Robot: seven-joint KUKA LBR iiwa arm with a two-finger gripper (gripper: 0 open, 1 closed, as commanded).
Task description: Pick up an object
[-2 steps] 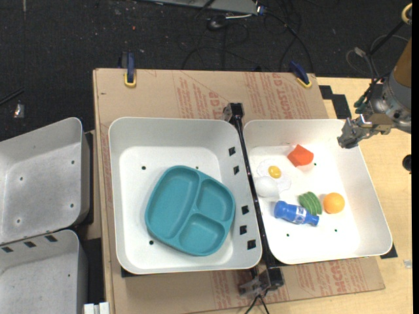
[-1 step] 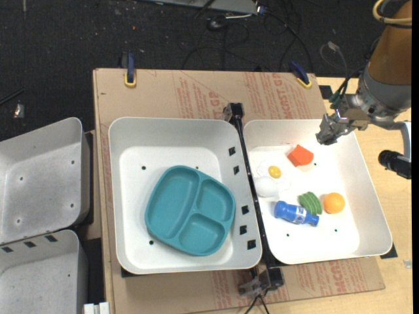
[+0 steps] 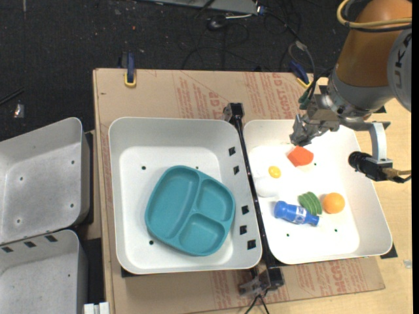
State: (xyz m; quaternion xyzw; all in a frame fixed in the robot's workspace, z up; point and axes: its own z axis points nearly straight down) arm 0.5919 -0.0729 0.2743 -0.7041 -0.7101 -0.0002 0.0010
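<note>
A dark speckled floor strewn with cables is seen around a brown board (image 3: 196, 87), on which two shallow white bins are set side by side, their inner walls touching along a black clamp strip. A blue clip (image 3: 130, 70) is fixed at the board's far left edge.

In the camera view, the left bin (image 3: 124, 142) is taken up largely by a teal divided tray (image 3: 190, 210), which lies tilted toward the near right corner; bare white floor is left along the far wall and the left wall.

The right bin (image 3: 366, 234) is more crowded toward its left half. An orange-red block (image 3: 300, 156) is seen near the far middle, a small yellow piece (image 3: 274, 172) lies close to the inner wall, and a white object (image 3: 266, 187) rests just below it, hard to make out against the bin. Nearer the front, a blue bottle (image 3: 296, 213) lies on its side, with a green object (image 3: 310, 203) touching it and an orange ball (image 3: 334, 203) just beside that. The near right corner and the right wall are left open.

The gripper (image 3: 305, 131) is held over the far part of the right bin, just above the orange-red block. Nothing is seen between its fingers; how far they are parted cannot be told from this angle. The arm's grey and orange body overhangs the bin's far right corner.
</note>
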